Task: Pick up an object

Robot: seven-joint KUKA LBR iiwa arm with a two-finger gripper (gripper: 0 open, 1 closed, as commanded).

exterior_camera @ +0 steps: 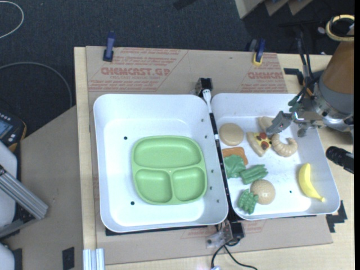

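Toy food lies scattered in the right bin (323, 151); left bin (107, 167) holds a green divided tray (167, 169). Left to right in the right bin: round bun (231, 134), orange piece (234, 153), green leafy pieces (245, 170), second bun (263, 190), pizza slice (260, 142), croissant (286, 146), banana (307, 181). Gripper (279, 122) hovers over pizza and croissant; fingers apart, nothing between them.
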